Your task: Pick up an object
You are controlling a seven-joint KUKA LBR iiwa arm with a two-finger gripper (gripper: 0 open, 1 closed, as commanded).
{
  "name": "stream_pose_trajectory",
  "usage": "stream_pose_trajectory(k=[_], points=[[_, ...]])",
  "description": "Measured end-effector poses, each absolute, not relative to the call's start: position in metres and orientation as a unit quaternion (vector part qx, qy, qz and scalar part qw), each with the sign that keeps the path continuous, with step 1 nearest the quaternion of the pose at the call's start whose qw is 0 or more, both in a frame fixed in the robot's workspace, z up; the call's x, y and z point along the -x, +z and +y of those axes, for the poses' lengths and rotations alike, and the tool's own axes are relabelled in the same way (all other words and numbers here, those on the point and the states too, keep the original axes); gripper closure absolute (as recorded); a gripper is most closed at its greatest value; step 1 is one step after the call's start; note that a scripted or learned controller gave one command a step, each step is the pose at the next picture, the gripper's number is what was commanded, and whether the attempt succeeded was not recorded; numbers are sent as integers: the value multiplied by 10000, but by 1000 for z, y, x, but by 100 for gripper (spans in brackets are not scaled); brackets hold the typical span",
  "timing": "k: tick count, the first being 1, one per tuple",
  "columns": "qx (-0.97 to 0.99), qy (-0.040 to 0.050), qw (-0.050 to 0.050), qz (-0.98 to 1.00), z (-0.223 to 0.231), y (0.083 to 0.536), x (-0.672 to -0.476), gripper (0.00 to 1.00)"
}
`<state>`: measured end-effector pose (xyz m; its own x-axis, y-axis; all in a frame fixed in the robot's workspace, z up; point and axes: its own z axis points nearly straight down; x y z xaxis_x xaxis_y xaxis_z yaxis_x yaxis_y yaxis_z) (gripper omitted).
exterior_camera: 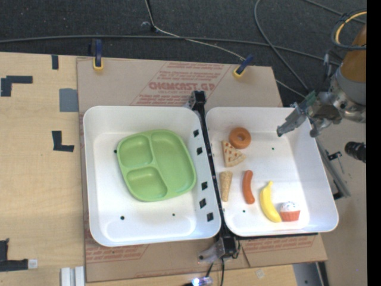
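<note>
a robotics lab: clamped cardboard sheet (178,85) on a workbench (36,159), loose black cables (178,36), tape marks.

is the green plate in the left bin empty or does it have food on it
Empty. The green plate in the left bin shows three bare compartments, with no food on them.

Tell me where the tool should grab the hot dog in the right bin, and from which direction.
Grip the hot dog across its middle, coming straight down from above. It lies flat, running almost top to bottom in this view, so the fingers should close on its long sides. There looks to be some open bin floor on both sides, between the cone and the banana, though the banana side seems tighter.
</note>
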<state>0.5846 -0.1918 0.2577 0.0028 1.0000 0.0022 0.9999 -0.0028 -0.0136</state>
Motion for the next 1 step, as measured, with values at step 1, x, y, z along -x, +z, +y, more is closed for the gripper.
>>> stream_pose_trajectory(k=[1], points=[[7068, 6, 2, -7074, -191, 265, -587, 0]])
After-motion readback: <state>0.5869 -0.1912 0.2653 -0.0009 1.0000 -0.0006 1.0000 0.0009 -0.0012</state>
